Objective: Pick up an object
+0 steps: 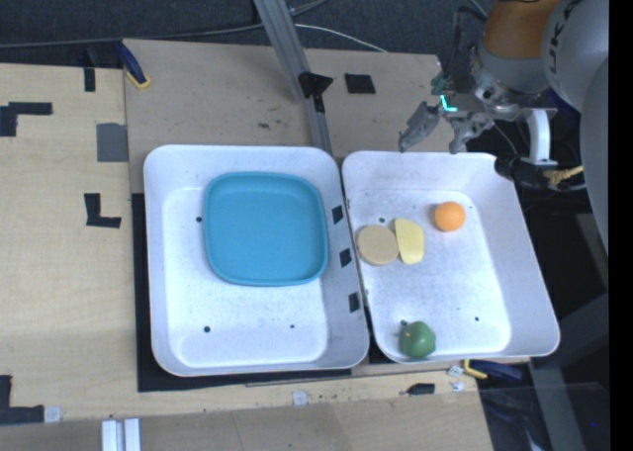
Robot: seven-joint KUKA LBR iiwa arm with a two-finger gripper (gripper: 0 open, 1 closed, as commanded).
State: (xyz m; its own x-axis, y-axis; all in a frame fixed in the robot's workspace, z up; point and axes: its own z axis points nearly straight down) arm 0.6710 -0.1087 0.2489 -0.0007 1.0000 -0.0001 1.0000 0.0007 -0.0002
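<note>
Nearest the lens, a green round object [417, 338] sat at the front edge of the right bin [514, 271]. Further back lay a tan disc [376, 244] touching a yellow piece [409, 240], with an orange ball [449, 216] near them. A blue plate [265, 227] filled the middle of the left bin [178, 241]. Over the right bin's far rim hung the gripper [440, 130], its two fingers spread apart with nothing between them. By my reckoning nothing had been picked yet: choosing an item, descending, closing and lifting all remained.
</note>
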